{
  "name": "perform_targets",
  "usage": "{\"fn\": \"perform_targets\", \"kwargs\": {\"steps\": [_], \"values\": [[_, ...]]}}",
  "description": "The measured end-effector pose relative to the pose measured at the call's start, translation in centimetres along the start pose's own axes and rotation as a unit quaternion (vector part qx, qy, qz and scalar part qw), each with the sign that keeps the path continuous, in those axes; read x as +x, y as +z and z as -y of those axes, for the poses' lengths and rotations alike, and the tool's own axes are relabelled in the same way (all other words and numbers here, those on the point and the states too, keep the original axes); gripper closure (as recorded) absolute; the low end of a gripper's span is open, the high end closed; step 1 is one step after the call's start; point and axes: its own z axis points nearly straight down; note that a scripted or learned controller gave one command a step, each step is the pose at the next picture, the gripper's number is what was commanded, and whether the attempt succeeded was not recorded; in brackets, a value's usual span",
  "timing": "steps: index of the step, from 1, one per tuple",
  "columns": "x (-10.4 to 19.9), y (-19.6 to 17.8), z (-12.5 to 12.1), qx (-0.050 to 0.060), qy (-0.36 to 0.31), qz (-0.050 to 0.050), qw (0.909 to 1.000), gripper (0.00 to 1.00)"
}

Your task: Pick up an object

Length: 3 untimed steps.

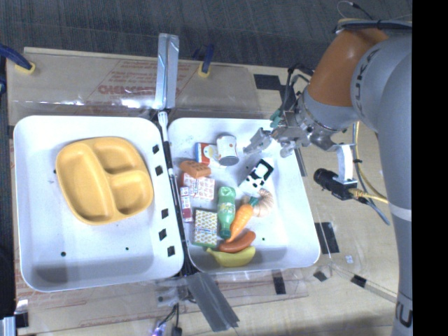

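Two white bins share the counter; the tool (269,140) hangs open, holding nothing, above the right bin's (297,247) crowded toys (224,208), where tight packing could spoil a grasp.

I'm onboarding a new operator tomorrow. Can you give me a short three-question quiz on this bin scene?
1. True or false: the yellow divided tray lies in the left bin.
2. Which lies nearest the right bin's front edge? A) banana B) white cup C) carrot
3. Fill in: the gripper hovers over the ___ bin.

Key: 1 true; 2 A; 3 right.
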Motion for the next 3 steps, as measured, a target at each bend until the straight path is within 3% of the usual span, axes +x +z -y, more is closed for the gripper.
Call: {"fn": "perform_targets", "kwargs": {"steps": [1, 2, 3], "values": [[-3.3, 9.4, -0.5, -0.016, -0.014, 0.007, 0.9998, 0.0], [-3.7, 10.1, 0.0, -0.016, -0.128, 0.01, 0.9916, 0.0], [-3.7, 8.5, -0.5, -0.023, -0.13, 0.013, 0.9911, 1.0]]}}
